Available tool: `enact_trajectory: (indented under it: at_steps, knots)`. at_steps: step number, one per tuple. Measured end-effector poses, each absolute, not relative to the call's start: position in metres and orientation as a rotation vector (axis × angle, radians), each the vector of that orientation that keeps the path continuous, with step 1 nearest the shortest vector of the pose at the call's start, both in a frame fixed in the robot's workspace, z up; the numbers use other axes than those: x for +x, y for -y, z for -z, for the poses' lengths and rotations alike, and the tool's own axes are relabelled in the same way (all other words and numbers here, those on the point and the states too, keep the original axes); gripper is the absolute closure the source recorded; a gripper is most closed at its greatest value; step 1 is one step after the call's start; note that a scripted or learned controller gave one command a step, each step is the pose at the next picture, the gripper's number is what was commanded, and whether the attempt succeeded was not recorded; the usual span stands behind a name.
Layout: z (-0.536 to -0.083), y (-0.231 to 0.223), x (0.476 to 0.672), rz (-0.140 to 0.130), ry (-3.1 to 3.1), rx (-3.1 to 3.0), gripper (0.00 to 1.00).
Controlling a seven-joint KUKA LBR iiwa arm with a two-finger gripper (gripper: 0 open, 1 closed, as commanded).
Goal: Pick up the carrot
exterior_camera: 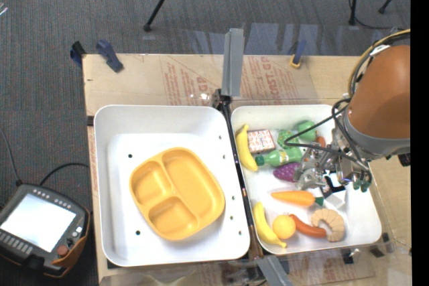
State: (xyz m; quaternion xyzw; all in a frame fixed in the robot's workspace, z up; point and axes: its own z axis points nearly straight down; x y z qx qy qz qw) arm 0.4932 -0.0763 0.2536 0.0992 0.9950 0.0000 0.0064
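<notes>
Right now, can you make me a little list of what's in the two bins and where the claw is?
left bin: yellow divided plate
right bin: toy food
carrot: lying flat near the bin's middle, not held
claw: just above the carrot, close to the purple grapes
bananas: one at the bin's left wall, one at the front
orange fruit: beside the front banana
</notes>
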Motion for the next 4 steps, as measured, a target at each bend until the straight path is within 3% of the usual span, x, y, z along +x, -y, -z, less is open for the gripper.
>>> enact_trajectory:
  at_steps: [1, 2, 3, 4]
  knots:
    - [-0.248, 0.075, 0.491, -0.001, -3.125, 0.309, 0.00]
    - [-0.131, 0.084, 0.473, -0.002, -3.132, 0.377, 0.00]
    - [-0.089, 0.090, 0.493, 0.003, -3.097, 0.487, 0.00]
    - [-0.093, 0.087, 0.482, 0.008, -3.068, 0.539, 0.00]
